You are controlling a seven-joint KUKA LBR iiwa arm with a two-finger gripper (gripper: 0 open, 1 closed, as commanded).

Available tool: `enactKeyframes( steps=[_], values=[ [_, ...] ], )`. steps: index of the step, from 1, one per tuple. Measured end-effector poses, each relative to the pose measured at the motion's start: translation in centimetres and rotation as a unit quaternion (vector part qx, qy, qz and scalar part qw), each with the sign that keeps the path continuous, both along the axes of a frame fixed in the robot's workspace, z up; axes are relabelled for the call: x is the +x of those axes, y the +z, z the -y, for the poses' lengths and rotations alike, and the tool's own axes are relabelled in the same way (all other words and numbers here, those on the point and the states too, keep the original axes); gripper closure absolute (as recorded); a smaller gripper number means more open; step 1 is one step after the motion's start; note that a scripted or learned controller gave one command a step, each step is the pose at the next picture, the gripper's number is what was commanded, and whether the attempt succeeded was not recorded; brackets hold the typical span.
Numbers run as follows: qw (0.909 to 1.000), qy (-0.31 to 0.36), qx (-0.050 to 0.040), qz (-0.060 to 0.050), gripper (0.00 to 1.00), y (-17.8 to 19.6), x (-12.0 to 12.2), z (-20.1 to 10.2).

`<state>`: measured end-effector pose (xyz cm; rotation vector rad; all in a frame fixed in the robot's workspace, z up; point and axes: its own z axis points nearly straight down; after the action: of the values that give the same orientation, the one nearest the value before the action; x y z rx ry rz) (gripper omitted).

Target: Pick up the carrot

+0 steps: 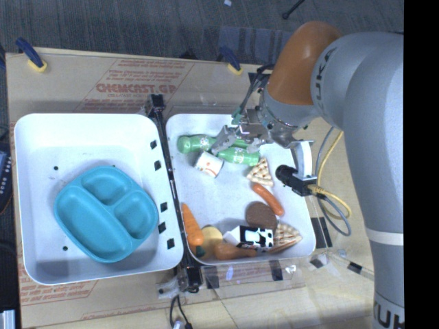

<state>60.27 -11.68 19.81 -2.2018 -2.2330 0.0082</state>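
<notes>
The arm (357, 115) is seen over the right bin (206, 125), its gripper (236, 137) near the far wall. The carrot (191, 225) lies well apart toward the near left corner, along the wall, slim and orange. The gripper's opening cannot be told; it seems empty.

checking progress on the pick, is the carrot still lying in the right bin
Yes, the carrot lies against the left wall of the right bin, while the gripper is over the green bottles at the far end.
</notes>
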Motion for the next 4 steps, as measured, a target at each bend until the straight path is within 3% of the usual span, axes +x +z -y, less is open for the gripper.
enactKeyframes(
  steps=[1, 2, 3, 4],
  values=[
    [0.9974, 0.072, 0.0003, 0.001, 0.00, 5.7, -6.4, -3.9],
    [0.9733, 0.230, 0.0013, 0.000, 0.00, 9.3, -12.2, -3.9],
    [0.9493, 0.314, 0.0029, -0.001, 0.00, -0.9, -12.7, -5.0],
    [0.9654, 0.261, 0.0006, 0.002, 0.00, -0.6, -6.8, -5.0]
  ],
)
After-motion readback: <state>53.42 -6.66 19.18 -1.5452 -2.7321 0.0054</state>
